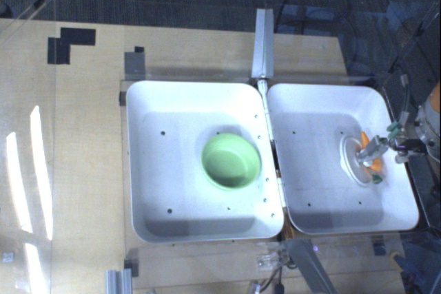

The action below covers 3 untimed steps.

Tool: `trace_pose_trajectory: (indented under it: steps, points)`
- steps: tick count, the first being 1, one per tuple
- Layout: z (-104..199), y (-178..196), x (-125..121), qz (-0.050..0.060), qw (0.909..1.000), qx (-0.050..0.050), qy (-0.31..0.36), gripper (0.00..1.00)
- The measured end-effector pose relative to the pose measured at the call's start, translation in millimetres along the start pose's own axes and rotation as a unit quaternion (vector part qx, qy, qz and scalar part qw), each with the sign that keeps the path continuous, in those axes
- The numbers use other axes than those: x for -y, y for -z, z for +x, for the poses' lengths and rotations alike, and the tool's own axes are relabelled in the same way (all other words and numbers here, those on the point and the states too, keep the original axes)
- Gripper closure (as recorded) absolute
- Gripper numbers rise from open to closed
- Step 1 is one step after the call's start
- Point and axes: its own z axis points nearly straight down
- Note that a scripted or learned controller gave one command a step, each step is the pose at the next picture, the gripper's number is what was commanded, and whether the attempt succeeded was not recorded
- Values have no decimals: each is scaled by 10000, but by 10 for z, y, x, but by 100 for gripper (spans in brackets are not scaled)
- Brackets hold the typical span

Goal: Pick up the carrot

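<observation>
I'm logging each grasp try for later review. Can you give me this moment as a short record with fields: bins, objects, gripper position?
left bin: holds a green bowl, upright, near its right side
right bin: holds a clear dish with the carrot on it, near the right wall
gripper: down at the carrot, reaching in from the right
grasp: cannot tell

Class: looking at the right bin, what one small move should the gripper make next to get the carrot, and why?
Probably settle slightly lower over the carrot: the gripper hovers right at it, on a clear dish in the right bin.
</observation>
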Motion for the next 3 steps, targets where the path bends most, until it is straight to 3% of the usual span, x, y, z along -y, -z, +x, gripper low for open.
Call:
trace_pose_trajectory:
  steps: [1, 2, 3]
  points:
    - [-122, -999, -443, -59, 9998, 13, -174, 0]
    - [-163, -1104, -715, -154, 9998, 37, -126, 0]
    - [-150, -973, -762, -228, 9997, 55, -104, 100]
